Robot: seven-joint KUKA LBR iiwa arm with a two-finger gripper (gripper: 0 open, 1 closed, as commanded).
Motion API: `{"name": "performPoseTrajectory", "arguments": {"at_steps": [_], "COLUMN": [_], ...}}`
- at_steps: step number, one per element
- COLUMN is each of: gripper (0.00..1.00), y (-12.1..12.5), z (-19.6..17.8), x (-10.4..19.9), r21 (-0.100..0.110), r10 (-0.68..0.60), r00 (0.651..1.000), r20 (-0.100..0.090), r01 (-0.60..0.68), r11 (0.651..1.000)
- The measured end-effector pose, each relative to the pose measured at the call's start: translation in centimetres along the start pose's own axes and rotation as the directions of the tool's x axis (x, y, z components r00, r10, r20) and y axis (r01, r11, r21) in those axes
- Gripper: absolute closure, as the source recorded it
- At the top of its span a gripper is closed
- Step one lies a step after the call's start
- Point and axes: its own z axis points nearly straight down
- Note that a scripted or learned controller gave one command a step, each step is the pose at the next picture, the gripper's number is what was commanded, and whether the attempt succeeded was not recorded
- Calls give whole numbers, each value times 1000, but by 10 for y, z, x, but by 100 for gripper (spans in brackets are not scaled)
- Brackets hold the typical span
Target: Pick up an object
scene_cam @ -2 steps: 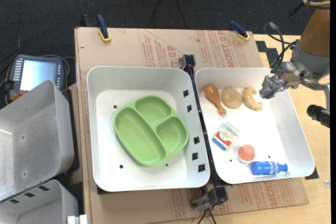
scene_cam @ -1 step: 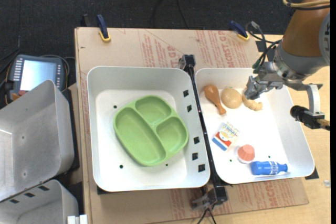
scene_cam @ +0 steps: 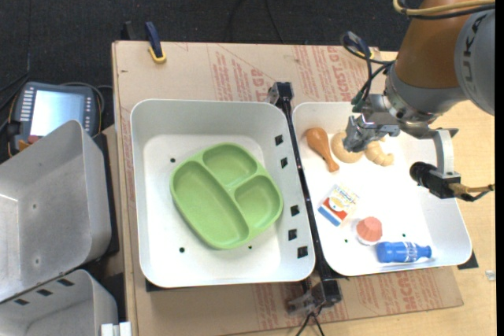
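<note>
My gripper (scene_cam: 357, 139) hangs low over the back of the right bin (scene_cam: 453, 236). It is right above a pale beige round thing (scene_cam: 345, 150), which it partly hides; whether it touches that thing I cannot see. A tan knobbly piece (scene_cam: 381, 155) lies just to the gripper's right. An orange-brown drumstick shape (scene_cam: 321, 145) lies to its left. Further forward lie a small white carton with red and blue print (scene_cam: 339, 205), a pink round cup (scene_cam: 368, 230) and a blue bottle (scene_cam: 402, 252) on its side.
The left bin (scene_cam: 150, 130) holds a green divided plate (scene_cam: 226, 194). A black divider with clips (scene_cam: 296, 177) runs between the bins. The grey and orange arm (scene_cam: 437, 35) comes in from the upper right. Grey tubs (scene_cam: 47, 208) stand off the bench at left.
</note>
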Motion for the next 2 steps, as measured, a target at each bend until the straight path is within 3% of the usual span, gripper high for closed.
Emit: {"name": "performPoseTrajectory", "arguments": {"at_steps": [2], "gripper": [100], "y": [-32], "z": [3], "x": [115], "r21": [3], "r10": [0], "r00": [1000], "r20": [1], "r01": [0], "r11": [1000]}}
